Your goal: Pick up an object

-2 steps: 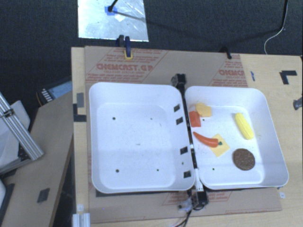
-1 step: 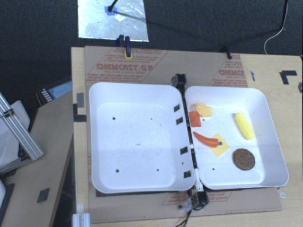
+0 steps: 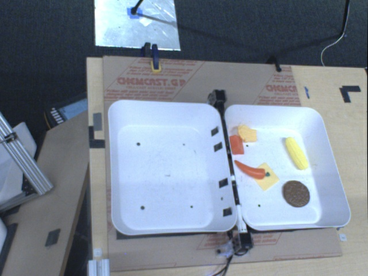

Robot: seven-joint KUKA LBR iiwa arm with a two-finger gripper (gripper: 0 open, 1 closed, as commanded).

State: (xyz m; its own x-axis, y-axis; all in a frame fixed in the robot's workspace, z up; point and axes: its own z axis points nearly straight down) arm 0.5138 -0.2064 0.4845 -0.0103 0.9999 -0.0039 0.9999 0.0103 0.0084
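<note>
Items to pick number six, all in the right bin, with none of them touching its outer walls. One yellow corn cob lies lengthwise toward the bin's right side, apart from the rest. One brown round disc lies flat just below it, nearer the front edge. One red pepper lies slanted near the bin's left wall, its tip resting on one flat yellow slice that sits between the pepper and the disc. Higher up, close to the left wall, one red-orange block stands just beside one small yellow chunk; the two look to be touching.

Whether the gripper is apart or together cannot be told from this view.

The left bin sits against the right one, so there are two white bins in all. Four small dark clips run along the seam where they meet. Both bins rest on one brown sheet printed with red lettering, which lies on the wooden bench. One blue and yellow clamp grips the sheet's far edge. Beyond it, one silver foil square lies on the dark floor. One metal rail slants in at the left edge.
</note>
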